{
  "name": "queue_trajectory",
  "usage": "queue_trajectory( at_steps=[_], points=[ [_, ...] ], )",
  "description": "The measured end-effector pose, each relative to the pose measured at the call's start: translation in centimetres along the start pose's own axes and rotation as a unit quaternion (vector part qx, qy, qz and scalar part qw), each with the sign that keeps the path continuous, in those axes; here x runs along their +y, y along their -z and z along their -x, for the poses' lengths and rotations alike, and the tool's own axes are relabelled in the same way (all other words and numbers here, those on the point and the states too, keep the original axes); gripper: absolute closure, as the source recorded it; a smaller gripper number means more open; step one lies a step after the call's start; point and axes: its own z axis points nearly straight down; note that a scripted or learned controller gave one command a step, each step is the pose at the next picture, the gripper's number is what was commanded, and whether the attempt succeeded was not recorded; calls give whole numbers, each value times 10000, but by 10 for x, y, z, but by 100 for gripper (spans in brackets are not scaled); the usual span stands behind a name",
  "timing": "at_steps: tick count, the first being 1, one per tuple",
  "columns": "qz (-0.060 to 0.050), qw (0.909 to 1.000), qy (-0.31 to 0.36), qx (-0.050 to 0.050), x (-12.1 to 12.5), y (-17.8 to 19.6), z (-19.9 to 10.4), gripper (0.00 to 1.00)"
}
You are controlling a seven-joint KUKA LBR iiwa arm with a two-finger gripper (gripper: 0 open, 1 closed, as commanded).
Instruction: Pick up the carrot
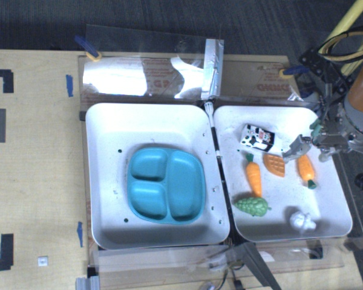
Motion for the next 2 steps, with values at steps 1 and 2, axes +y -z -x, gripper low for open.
queue_trajectory(
  at_steps=[1,2],
  points=[
    [-9,9730,2308,6,-7,-91,-35,0],
    [22,9454,3260,-9,36,-162,-28,0]
  ],
)
